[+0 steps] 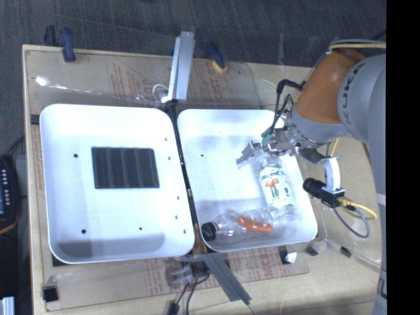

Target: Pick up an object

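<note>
The gripper [252, 153] hangs over the right bin [210, 130], just above a white labelled bottle [276, 186]; whether it grasps anything, I cannot tell (too blurred). Nearer, a clear plastic bottle [246, 225] with an orange piece inside lies along the bin's near wall.

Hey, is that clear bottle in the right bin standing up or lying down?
Lying down. The bottle rests on its side along the right bin's near wall, black cap pointing left.
</note>
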Robot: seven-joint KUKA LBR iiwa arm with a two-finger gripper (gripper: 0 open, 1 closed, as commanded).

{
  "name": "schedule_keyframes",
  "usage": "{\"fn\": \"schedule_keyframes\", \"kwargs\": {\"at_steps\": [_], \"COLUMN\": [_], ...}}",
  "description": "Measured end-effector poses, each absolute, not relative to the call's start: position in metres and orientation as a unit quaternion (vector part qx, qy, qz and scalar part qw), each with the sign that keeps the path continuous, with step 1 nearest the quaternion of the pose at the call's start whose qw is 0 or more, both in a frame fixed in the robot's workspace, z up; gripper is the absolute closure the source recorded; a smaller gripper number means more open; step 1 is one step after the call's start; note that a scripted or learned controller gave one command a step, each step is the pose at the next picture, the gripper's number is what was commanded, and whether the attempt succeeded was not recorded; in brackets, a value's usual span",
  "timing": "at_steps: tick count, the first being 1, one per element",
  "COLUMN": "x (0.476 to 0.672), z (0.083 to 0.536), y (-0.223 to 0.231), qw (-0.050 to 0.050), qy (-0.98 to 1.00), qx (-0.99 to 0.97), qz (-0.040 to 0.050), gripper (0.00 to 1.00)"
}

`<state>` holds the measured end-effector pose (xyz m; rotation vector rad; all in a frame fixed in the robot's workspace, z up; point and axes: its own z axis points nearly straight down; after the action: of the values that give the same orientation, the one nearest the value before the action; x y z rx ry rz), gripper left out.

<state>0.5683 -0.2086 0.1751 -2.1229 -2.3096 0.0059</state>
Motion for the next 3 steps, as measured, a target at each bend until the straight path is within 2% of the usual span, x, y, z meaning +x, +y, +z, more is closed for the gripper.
{"fn": "schedule_keyframes", "kwargs": {"at_steps": [1, 2, 3], "x": [0.564, 0.579, 0.569], "z": [0.171, 0.156, 0.17], "y": [-0.208, -0.21, -0.209], "qw": [0.003, 0.0, 0.002], "qy": [-0.762, -0.767, -0.777], "qx": [-0.647, -0.642, -0.63], "qz": [0.001, 0.0007, 0.0007], "gripper": [0.0, 0.0, 0.0]}}
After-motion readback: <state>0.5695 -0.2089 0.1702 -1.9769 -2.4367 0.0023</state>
